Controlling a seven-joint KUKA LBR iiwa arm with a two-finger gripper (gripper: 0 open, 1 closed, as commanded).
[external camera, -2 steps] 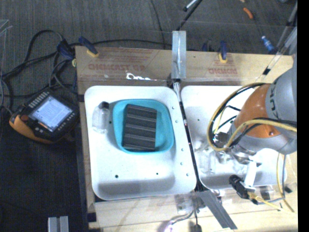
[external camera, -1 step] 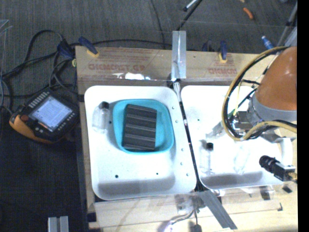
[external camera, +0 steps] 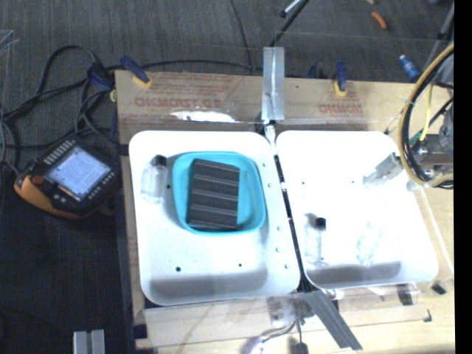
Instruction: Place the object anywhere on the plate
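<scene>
A: Dark ridged block [external camera: 214, 194] sits flat on the blue plate [external camera: 254, 190], left bin [external camera: 206, 282].
B: And the gripper [external camera: 383, 169]?
A: Over the right bin [external camera: 369, 271], fingers apart, holding nothing.

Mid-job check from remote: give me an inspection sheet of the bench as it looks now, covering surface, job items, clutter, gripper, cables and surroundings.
Surface: left bin and right bin, both white, side by side on a wooden bench.
Job's things: blue plate in the left bin, with a dark ribbed block lying on it.
Clutter: clear bottle beside the plate; second clear bottle in the right bin.
Gripper: gripper at the right bin's far right edge; nothing seen between its fingers.
Cables: black cables on the floor at left; yellow cables by the arm.
Surroundings: pendant on the carpet at left.
</scene>
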